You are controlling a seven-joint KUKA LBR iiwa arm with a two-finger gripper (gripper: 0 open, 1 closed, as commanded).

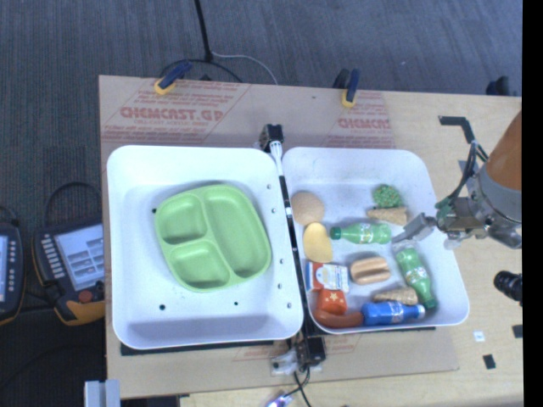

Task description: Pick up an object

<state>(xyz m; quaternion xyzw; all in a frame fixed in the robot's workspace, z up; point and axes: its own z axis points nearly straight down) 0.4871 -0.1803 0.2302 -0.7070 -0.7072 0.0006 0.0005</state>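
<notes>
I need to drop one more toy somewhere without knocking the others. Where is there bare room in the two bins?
Most room: the right bin's far strip, above the bread roll and broccoli. The left bin has a bare white margin around the green divided plate. The right bin's near half is crowded, from the green bottle to the blue bottle.

Robotics lab: clamped board worktop [170, 117], two white bins [136, 176], teach pendant [72, 265] on grey carpet [85, 24], trailing cables [204, 24].

Overhead slant (fixed) across both bins [119, 227]
</notes>
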